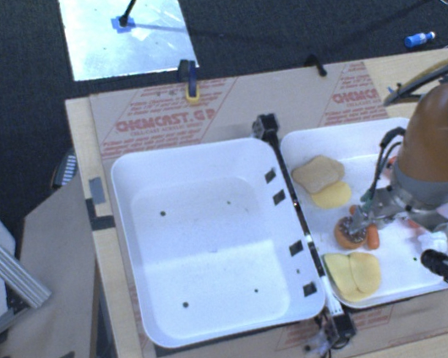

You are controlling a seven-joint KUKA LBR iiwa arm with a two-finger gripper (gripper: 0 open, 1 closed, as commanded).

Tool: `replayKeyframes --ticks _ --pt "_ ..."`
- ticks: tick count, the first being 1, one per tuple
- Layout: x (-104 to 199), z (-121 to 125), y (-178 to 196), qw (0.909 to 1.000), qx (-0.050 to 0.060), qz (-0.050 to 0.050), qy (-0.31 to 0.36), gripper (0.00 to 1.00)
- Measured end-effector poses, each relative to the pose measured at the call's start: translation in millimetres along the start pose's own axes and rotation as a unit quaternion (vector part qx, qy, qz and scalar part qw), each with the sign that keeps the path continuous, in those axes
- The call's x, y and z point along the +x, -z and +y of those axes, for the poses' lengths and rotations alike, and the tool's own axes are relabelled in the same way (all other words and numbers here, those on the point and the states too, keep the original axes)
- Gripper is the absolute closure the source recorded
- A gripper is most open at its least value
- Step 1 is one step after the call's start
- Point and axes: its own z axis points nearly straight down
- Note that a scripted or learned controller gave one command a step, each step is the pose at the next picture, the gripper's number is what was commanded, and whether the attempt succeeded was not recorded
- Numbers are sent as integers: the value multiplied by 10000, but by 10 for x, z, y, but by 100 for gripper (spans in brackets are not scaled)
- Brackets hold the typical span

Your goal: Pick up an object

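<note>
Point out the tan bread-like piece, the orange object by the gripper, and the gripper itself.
Tan bread-like piece (pixel 318 172): camera view, on the middle of its top face.
Orange object (pixel 350 234): camera view, on its round body, left part.
Gripper (pixel 357 221): camera view, at its tip, above the orange object.

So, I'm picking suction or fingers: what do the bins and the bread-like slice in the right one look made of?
Bins: apparently thin moulded plastic, glossy white, with rounded corners and soft glare. Bread-like slice: tan and matte with soft edges, possibly foam or rubbery plastic toy food; the view can't settle which.
</note>
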Motion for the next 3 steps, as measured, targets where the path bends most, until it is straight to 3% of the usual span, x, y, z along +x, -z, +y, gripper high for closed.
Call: replayKeyframes --ticks 1,2,3 --pt "719 456 885 10000 5 -11 44 100" --pt "1003 -82 970 10000 71 -14 8 100" --pt "1438 -3 1276 10000 50 -12 22 100"
